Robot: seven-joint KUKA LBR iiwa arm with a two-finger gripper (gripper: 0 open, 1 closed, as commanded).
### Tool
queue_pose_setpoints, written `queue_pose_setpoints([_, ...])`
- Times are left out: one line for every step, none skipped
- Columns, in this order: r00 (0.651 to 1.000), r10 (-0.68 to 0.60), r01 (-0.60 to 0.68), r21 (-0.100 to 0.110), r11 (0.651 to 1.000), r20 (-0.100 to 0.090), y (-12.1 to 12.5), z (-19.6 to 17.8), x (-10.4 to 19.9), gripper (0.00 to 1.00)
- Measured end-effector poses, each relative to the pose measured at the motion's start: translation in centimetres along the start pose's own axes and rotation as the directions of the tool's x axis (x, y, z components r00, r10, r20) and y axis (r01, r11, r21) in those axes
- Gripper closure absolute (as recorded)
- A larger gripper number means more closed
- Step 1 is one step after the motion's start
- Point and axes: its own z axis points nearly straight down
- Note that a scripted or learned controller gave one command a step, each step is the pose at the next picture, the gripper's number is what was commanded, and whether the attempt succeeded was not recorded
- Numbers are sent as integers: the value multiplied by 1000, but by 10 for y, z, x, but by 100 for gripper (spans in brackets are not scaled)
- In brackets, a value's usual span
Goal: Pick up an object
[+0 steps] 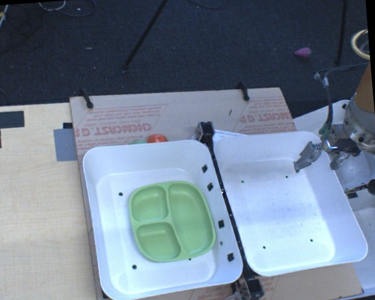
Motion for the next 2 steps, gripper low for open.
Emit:
queue_pose_setpoints([1000, 1, -1, 5, 1000, -1, -5, 46, -4, 0])
queue_pose_setpoints([1000, 1, -1, 6, 1000, -2, 0, 107, 0, 0])
